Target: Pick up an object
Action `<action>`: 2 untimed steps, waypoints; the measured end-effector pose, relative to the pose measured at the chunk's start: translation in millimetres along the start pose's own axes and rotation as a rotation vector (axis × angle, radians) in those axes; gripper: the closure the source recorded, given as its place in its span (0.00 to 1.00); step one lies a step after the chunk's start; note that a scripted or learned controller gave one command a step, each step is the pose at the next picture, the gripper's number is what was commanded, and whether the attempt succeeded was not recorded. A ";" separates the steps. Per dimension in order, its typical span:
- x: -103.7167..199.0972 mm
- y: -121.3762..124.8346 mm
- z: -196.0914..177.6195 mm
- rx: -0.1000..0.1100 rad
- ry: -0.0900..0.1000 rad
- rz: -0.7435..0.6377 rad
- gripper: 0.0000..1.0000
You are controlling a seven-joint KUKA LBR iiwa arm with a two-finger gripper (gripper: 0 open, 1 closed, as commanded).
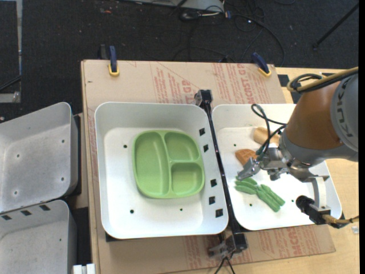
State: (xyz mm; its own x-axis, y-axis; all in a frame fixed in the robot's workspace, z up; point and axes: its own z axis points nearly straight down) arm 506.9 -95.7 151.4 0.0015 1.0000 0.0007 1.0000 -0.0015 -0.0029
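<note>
Reaching is the step we judge to be in hand: our arm (322,124) comes in from the right of the frame and bends down into the right bin (333,201), with nothing lifted yet. The jaws (251,167) sit low at the middle of that bin, just above the green bean pods (260,192) and just beside a brown piece of toy food (246,154). Whether they touch either one we cannot tell. How far the jaws are parted we also cannot tell; the metal tips are small and partly blurred, and we see nothing clearly between them.

A second tan piece (263,134) lies toward the upper part of the same bin, partly behind the cable. The left bin (108,170) holds a green divided plate (169,164), well apart from the jaws.

Next, we think, the move calls for settling on one target, most likely the pods or the brown piece, then lowering squarely over it and closing before any lift.
</note>
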 end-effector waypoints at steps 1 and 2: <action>-0.2 0.7 -11.0 -0.002 -0.001 0.001 1.00; -3.0 5.8 -71.1 -0.005 -0.002 -0.004 1.00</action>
State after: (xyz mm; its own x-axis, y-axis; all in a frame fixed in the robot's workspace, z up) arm 512.9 -98.8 222.5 -0.0025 1.0000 -0.0009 1.0000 0.0026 0.0026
